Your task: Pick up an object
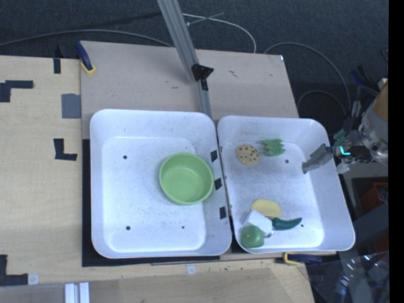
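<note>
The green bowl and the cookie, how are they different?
The green bowl is much bigger than the cookie. The bowl is plain light green; the cookie is tan with dark spots. The bowl sits in the left bin, away from other things; the cookie lies in the right bin, next to a leafy green toy. Both look round from above.

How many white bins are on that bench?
2. The left bin sits beside the right bin, their inner edges touching along the middle.
</note>
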Motion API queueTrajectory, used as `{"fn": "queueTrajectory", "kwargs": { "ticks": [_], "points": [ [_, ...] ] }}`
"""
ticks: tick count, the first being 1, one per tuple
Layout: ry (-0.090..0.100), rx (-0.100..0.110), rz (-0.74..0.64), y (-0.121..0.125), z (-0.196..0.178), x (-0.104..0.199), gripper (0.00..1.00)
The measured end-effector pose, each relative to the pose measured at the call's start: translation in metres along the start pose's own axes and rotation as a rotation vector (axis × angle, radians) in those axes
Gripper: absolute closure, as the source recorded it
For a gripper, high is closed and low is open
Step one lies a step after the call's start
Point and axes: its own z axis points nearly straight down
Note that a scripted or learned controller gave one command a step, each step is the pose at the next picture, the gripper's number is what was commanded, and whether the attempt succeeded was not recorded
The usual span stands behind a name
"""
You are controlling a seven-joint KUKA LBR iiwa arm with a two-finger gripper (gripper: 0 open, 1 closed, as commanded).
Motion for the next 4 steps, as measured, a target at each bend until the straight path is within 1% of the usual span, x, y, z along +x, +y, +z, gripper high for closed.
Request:
{"fn": "queueTrajectory", "kwargs": {
  "ticks": [1,2,3,4],
  "points": [
    [0.001,0.006,0.002,-0.004,0.052,-0.009,0.00],
    [0.002,0.007,0.001,-0.006,0.116,-0.013,0.00],
    [0.002,0.006,0.000,0.002,0.169,-0.009,0.00],
    [0.001,0.003,0.000,0.003,0.156,-0.009,1.00]
  ]
}}
